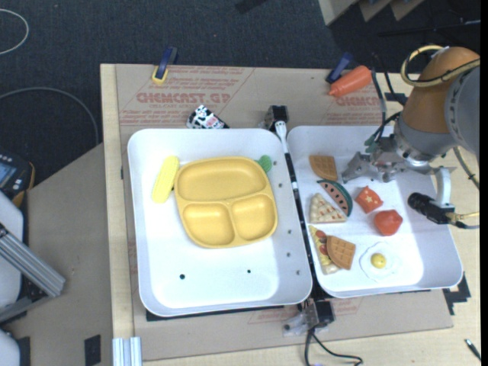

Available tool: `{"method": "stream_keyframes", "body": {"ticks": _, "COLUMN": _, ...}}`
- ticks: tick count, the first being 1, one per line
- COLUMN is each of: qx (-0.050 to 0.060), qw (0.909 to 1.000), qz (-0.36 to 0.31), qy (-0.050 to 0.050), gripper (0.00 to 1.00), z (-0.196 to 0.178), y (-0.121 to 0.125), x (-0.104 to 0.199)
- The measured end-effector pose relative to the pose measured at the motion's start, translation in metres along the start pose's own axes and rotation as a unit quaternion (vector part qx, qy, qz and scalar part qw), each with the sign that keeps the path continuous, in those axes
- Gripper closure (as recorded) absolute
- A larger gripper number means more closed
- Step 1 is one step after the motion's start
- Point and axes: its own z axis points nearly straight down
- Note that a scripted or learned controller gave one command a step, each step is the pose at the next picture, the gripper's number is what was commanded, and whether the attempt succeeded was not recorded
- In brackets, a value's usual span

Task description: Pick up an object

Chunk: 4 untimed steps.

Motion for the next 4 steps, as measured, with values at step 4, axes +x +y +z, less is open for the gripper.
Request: {"method": "stream_keyframes", "body": {"ticks": 4, "qx": -0.005, "qw": 1.0000, "qz": -0.001, "qy": -0.002, "gripper": 1.00, "z": -0.142, "y": 0.016, "x": 0.014}}
